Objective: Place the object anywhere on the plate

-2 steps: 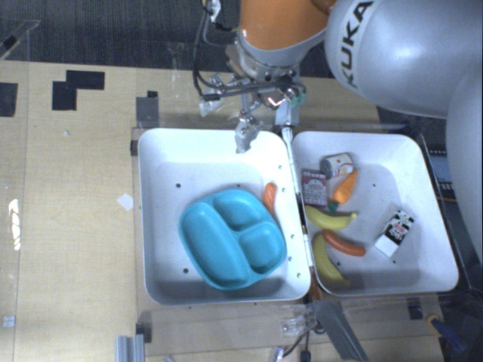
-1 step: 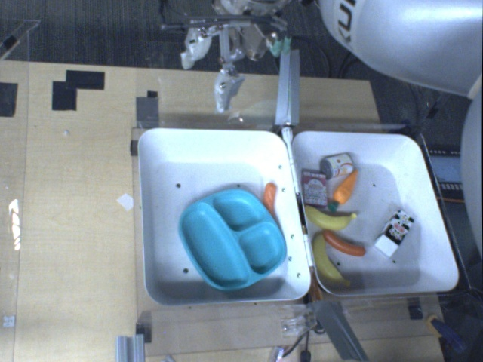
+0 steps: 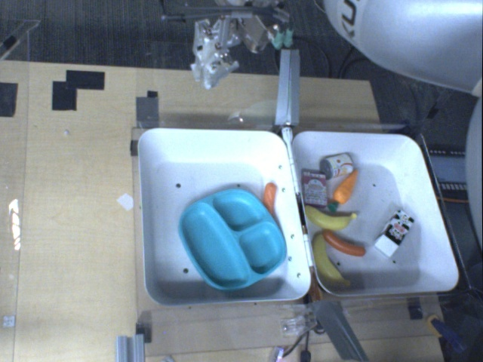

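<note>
A blue three-compartment plate [image 3: 232,236] lies in the left bin [image 3: 162,202], toward its front right. A small orange object [image 3: 269,196] rests on the bin floor just off the plate's back right rim, close to the wall between the bins. It touches no compartment of the plate. My gripper [image 3: 208,68] hangs high beyond the left bin's far edge, over the bench top, well away from the plate and the orange object. Nothing shows under it.
The right bin [image 3: 423,202] holds a small can [image 3: 337,162], an orange carrot [image 3: 345,188], a red packet [image 3: 314,188], two bananas [image 3: 330,219], a sausage [image 3: 344,244] and a black-and-white carton [image 3: 396,232]. A metal post [image 3: 287,89] stands behind the divider.
</note>
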`<state>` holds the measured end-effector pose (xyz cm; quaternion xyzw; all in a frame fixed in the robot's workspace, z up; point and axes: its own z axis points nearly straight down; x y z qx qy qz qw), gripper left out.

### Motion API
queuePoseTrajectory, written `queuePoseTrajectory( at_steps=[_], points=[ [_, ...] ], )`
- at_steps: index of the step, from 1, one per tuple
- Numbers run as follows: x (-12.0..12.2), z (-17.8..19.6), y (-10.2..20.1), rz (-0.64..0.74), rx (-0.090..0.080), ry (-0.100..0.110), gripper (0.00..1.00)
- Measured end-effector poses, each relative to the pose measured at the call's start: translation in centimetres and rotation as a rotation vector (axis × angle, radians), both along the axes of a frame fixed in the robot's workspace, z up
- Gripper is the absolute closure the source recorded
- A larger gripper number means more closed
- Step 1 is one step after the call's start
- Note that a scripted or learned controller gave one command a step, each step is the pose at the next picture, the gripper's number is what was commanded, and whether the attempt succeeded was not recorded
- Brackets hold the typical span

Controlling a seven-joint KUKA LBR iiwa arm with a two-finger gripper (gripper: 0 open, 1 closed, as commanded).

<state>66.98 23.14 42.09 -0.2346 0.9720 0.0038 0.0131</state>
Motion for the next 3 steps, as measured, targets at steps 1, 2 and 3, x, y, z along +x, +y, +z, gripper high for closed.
queuePoseTrajectory(
  at_steps=[1,2,3],
  points=[
    [-0.1,1.7,0.5,0.523,-0.015,0.007,1.0],
    [-0.1,1.6,-1.0,0.991,-0.021,0.003,1.0],
    [-0.1,1.7,-0.3,1.487,-0.028,-0.005,1.0]
  ],
)
